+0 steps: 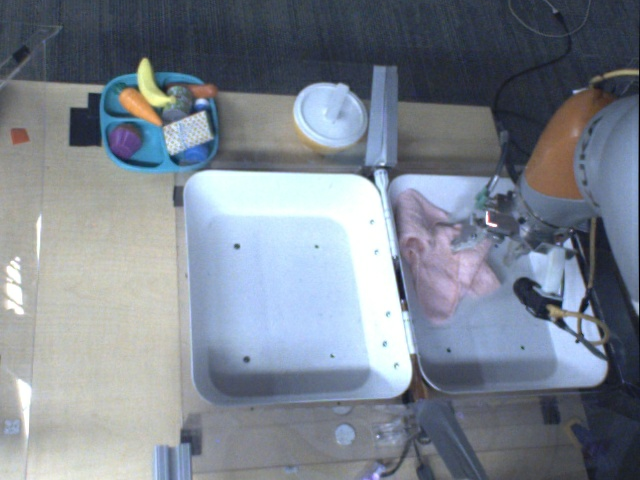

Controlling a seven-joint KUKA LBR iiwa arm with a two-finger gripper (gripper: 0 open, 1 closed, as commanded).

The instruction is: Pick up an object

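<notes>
— Camera view: where is the pink cloth (437, 258) lying?

— It is lying crumpled in the right bin (500, 363), against that bin's left wall, just beside the left bin (290, 288).

— And the gripper (478, 236)?

— It is reaching in from the right and sitting over the cloth's right edge. Whether its grip is spread or closed, I cannot tell.

— Anything else?

— A blue tray (130, 155) of toy food and a lidded cup (330, 115) are sitting behind the bins.
</notes>
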